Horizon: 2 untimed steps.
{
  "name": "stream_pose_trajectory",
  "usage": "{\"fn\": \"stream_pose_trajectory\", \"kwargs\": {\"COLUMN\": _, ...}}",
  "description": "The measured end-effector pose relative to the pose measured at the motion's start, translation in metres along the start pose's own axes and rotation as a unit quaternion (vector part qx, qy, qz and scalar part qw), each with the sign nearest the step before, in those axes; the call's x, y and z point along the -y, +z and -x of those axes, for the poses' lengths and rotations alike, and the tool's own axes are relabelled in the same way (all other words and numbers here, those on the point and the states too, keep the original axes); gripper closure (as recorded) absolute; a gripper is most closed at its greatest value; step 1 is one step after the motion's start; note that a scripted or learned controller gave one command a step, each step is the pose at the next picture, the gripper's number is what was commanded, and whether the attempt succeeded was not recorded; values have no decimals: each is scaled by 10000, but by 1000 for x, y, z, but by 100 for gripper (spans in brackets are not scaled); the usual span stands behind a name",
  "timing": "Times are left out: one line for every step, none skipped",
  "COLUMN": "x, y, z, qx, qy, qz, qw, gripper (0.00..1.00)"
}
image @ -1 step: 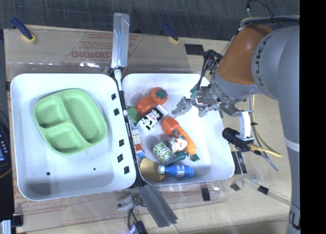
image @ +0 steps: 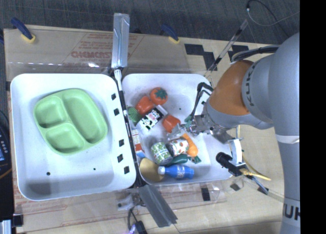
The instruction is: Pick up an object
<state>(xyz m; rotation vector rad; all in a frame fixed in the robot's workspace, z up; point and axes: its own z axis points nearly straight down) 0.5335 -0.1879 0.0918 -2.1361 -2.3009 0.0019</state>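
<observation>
The gripper (image: 189, 124) is down inside the right bin (image: 178, 83), at the right-hand side of the heap of toys, and whether it is parted or closed I cannot tell: the wrist and the orange band (image: 232, 95) hang over it and the metal there is a small blur. Nothing can be made out in its hold.

In the camera view the arm (image: 277, 90) comes in from the right and bends down over the right bin's far wall. Just beside the gripper, to its left, lies a small orange-red block (image: 171, 122); just below it sits a carrot-like orange piece (image: 191, 147) against a round can with a printed label (image: 175, 148). Further left in the heap are a tomato-like toy with a green top (image: 158, 95), an orange-red piece (image: 144, 104) under it, a black-and-white carton (image: 151, 120) and a green patterned can (image: 161, 152). Along the near wall lie a blue bottle with a white cap (image: 177, 171) and a tan rounded piece (image: 148, 169). The left bin (image: 30, 83) holds a green divided plate (image: 70, 120), well apart from the arm.

As to the task, I judge it to be at the reach-and-grasp stage: the gripper is low among the objects, nearest the orange-red block and the carrot-like piece, yet no object has left the bin floor. Securing a hold and lifting clear are not yet done.
</observation>
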Motion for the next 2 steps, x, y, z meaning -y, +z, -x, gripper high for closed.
{"fn": "stream_pose_trajectory", "kwargs": {"x": 0, "y": -9, "z": 0, "qx": 6, "qy": -26, "qz": -7, "qw": 10000, "gripper": 100}}
{"fn": "stream_pose_trajectory", "kwargs": {"x": -51, "y": -119, "z": 2, "qx": 2, "qy": 432, "qz": 12, "qw": 9991, "gripper": 100}}
